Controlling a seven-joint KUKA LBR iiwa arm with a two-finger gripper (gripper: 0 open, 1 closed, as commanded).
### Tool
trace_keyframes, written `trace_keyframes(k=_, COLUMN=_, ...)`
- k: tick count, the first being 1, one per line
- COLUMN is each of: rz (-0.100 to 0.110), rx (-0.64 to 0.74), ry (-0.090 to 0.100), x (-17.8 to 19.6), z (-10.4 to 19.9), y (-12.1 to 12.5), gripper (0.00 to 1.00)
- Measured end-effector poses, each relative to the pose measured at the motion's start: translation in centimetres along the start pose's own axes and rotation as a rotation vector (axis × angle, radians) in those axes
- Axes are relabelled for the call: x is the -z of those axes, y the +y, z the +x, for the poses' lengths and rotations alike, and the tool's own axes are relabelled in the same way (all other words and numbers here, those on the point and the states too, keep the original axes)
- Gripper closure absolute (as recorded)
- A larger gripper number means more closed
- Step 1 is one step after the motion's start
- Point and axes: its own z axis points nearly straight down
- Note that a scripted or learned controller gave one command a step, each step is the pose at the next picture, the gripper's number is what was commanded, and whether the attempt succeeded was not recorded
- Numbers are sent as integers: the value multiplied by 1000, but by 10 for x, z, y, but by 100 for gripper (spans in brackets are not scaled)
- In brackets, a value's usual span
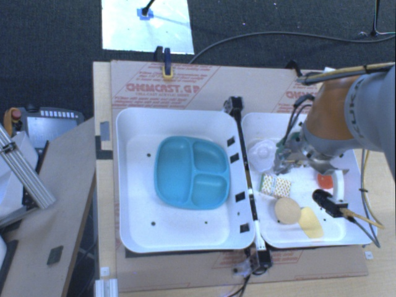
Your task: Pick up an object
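Checked packet [276, 184] lies flat in the right-hand bin [270, 226], just below the hand [281, 162], and it looks like the nearest candidate for the pick. The hand hangs low over the bin's left half, between the checked packet and a clear cup [262, 150] that sits just beside it on the upper left. Whether the hand is open or closed cannot be told from this angle, and nothing is seen held in it.

Further down the bin are a tan round piece [286, 210] touching a yellow piece [312, 223], with a small orange item [325, 180] off to the right. The left-hand bin [133, 166] holds a blue divided plate [192, 172].

The step in hand appears to be the approach, with no grasp yet made. The next move likely calls for settling squarely over one object, since the packet and cup lie close together, then descending and closing on it.
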Motion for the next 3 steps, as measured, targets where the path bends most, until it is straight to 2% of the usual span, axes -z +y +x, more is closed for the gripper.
trace_keyframes(k=1, rz=-8, rx=-2, ry=-1, x=42, z=-5, y=-1, gripper=100)
trace_keyframes(k=3, rz=-10, rx=4, ry=-2, x=147, z=-11, y=-6, gripper=100)
